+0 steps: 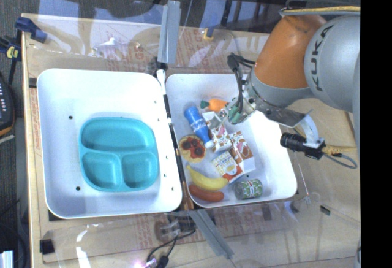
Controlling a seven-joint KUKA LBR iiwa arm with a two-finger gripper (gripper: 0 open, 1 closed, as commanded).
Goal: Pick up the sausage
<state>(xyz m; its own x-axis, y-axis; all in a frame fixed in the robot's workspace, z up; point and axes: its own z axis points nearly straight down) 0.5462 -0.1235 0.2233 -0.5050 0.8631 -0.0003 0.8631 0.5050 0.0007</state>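
Fingers (236, 110), spread we cannot tell, hover upper-centre over cartons (231, 153); our sausage (206, 194) lies well below.

Glossy white plastic on both bins, the left bin (55, 138) and the right bin (275, 165), smooth all over. The teal tray (119, 156) looks moulded plastic with a soft sheen. The sausage (207, 194) shines, smooth and plasticky (toy-like), beside a glossy yellow banana (207, 180). The cartons (233, 159) read as printed card. The arm (331, 64) shows satin grey and orange shells.
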